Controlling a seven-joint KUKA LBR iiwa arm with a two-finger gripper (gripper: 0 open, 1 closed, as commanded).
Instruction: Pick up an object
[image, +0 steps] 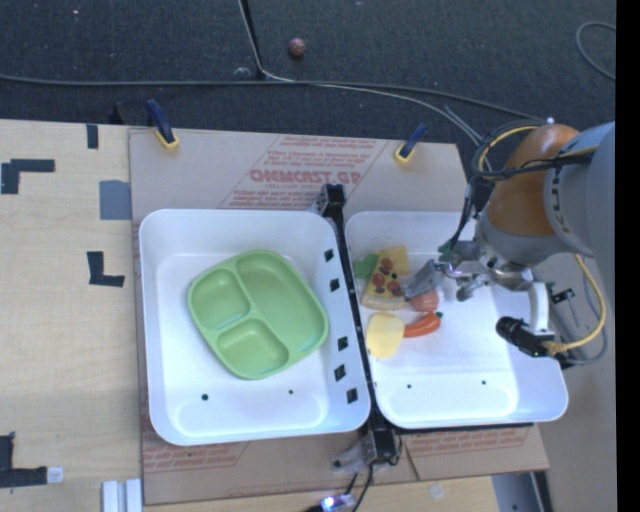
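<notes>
Toy food pile is sitting in right bin — tool is hovering at its edge, likely lining up a grasp; finger spacing unreadable, can't tell.

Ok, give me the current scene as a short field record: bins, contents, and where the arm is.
left bin: holds a green divided plate, lying flat
right bin: holds a pizza slice toy, a yellow piece and an orange-red carrot-like piece
item cluster: all near the right bin's left side, by the divider
arm: reaching in from the right, over the right bin
gripper: low over the cluster, beside the pizza slice toy
grasp: cannot tell whether anything is held
</notes>
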